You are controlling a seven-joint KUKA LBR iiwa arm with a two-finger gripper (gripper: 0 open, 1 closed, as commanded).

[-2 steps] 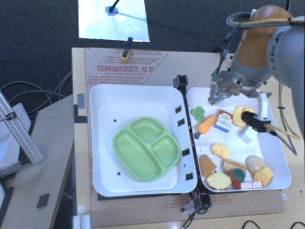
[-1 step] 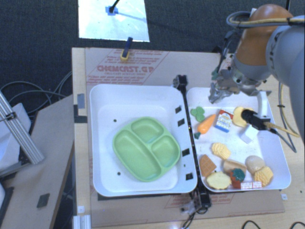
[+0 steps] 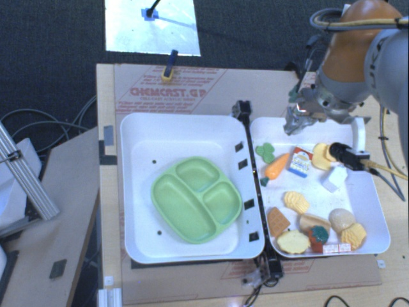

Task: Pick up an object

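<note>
Pincer (image 3: 293,124) tips blurry over right bin (image 3: 377,216) rim.

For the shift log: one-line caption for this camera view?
Gripper above the right bin's far edge; toy carrot below; green tray in the left bin.

Your arm (image 3: 377,50) is a rounded grey casing with a broad orange band bulging above the wrist. You have grey cables looping over the top of that band. Below it sits a metallic grey wrist block, and your tool (image 3: 293,123) is small, silvery and blurred.
</note>
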